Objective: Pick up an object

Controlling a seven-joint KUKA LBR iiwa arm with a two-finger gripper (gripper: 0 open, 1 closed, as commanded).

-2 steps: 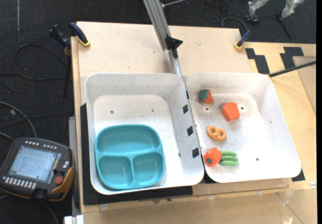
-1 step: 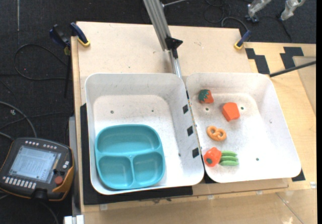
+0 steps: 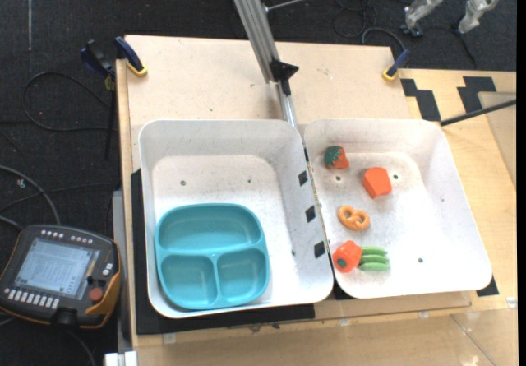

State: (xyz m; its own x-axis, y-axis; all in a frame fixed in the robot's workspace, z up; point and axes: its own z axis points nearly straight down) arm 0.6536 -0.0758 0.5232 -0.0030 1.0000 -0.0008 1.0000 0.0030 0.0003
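Observation:
My gripper (image 3: pixel 445 8) hangs at the top right, well beyond the bench's far edge, with its two pale fingers spread apart and nothing between them. In the right bin (image 3: pixel 448 216) lie an orange block (image 3: pixel 377 182), a strawberry-like red and green toy (image 3: pixel 334 158), an orange pretzel (image 3: pixel 353 217), and a red and green vegetable toy (image 3: pixel 360 258) near the front left corner. All of them are far below and left of the gripper.
The left bin (image 3: pixel 173 146) holds a teal divided tray (image 3: pixel 212 255). A metal pole (image 3: pixel 256 15) slants over the bench's back toward the divider between the bins. A teach pendant (image 3: pixel 56 274) lies on the floor at lower left.

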